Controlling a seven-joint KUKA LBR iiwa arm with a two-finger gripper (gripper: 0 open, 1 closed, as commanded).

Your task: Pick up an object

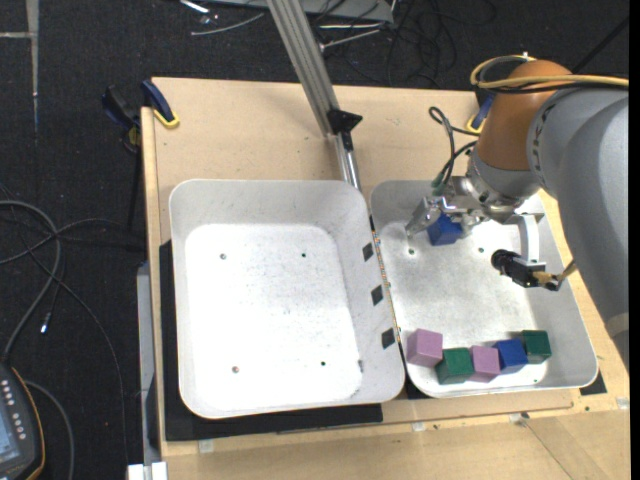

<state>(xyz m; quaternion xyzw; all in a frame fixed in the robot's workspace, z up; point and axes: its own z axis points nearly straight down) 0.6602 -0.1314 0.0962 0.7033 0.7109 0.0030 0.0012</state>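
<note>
In the right bin (470, 298), near its far edge, my gripper (440, 222) points down and left from the grey arm with the orange band. A small blue block (445, 233) sits between its metal fingers, and the fingers are closed against it. Along the bin's near edge lies a row of blocks: a purple one (426, 346), a green one (456, 365), a second purple one (486, 360), a blue one (511, 353) and a green one (537, 344).
The left bin (200, 208) lies beside the right one, their rims meeting at the middle. A slanted metal pole (305, 53) comes down to the bins' far junction. A black fitting (512, 264) hangs from the arm over the right bin.
</note>
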